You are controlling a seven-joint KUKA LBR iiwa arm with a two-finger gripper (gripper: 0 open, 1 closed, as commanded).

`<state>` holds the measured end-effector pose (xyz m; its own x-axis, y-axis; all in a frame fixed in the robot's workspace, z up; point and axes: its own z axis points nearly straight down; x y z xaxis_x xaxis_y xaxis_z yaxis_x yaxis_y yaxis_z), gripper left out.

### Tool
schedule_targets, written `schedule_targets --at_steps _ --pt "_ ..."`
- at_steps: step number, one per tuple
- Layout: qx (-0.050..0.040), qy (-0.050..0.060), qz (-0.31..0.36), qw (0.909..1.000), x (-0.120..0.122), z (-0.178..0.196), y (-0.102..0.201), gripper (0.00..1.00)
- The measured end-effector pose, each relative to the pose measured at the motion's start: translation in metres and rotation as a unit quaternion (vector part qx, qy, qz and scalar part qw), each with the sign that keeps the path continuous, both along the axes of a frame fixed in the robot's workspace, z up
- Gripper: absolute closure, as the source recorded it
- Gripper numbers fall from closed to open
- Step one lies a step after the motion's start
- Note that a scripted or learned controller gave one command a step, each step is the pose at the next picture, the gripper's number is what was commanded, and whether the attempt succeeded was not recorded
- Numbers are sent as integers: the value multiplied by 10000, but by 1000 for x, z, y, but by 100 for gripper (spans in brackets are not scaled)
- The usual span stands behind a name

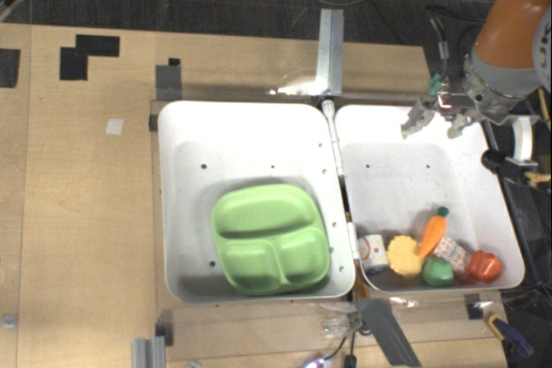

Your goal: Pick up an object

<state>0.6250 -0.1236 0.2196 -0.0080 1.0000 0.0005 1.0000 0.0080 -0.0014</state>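
At the upper right of the frame the grey arm with its orange band (511, 21) reaches in, and its gripper (436, 123) hangs over the far edge of the right bin (405, 185). The two fingers (416, 121) are spread apart with a clear gap between them and nothing is between them.

The objects to pick from lie well apart from the gripper, bunched along the near wall of the right bin at the lower right of the frame. An orange toy carrot (433, 232) with a green top leans at a slant. Just beside it on the left is a bumpy yellow piece (403, 254). Left of that, against the divider, sits a small white packet with red print (373, 249). A green rounded piece (438, 271) lies below the carrot, touching the yellow one. At the far right of the cluster is a red tomato-like piece (485, 265), with a white and red wrapper (449, 251) between it and the carrot.

In the left bin (190, 142) a light green divided plate (270, 237) with three compartments rests toward the near right corner. Both bins sit on a pale wooden bench (78, 228)
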Motion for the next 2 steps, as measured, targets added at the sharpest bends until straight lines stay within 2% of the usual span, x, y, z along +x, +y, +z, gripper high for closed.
schedule_targets --at_steps 1,2 --pt "8 1 1459 9893 -101 -76 -47 0" --pt "-28 -77 1527 9882 -133 -129 -66 0"
